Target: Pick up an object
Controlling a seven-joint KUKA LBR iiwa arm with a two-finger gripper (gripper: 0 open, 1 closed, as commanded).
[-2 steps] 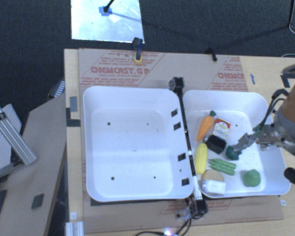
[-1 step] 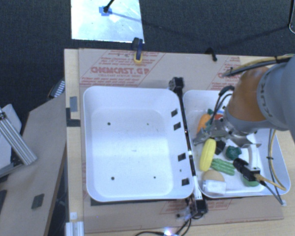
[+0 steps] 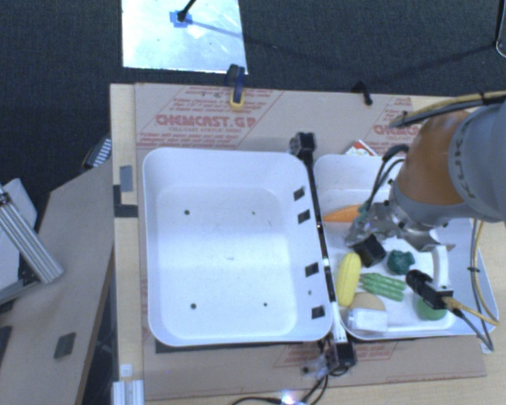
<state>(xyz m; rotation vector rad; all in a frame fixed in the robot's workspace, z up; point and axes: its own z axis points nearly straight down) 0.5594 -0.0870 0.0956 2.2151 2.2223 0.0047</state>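
We're looking down at two white bins on a bench covered with a brown Chemcast sheet (image 3: 211, 118). We'll use the right bin (image 3: 341, 171) as our landmark, since all the objects are in there.

The arm (image 3: 460, 167) comes in over the right bin's far right side, and its orange band (image 3: 430, 163) sits above the bin's middle. The gripper (image 3: 367, 241) hangs low over the centre of that bin — it's a dark cluster from this angle, and we honestly can't tell whether it's open, closed or on anything.

Inside the right bin:
- an orange carrot-like piece (image 3: 341, 214) near the bin's left wall, just beside the gripper
- a yellow corn cob (image 3: 348, 278) along the left wall, toward the near end
- a green ridged vegetable (image 3: 381, 287) just right of the corn
- a dark green lump (image 3: 400, 261) near the bin's middle, close to the gripper
- a white block (image 3: 368, 320) at the near left corner
- a light green round thing (image 3: 431, 310) at the near right, partly under a black part — hard to say more

The left bin (image 3: 228, 243) sits touching the right bin's left side. A yellow-and-blue clamp (image 3: 235, 87) sits at the bench's far edge, well beyond both bins.
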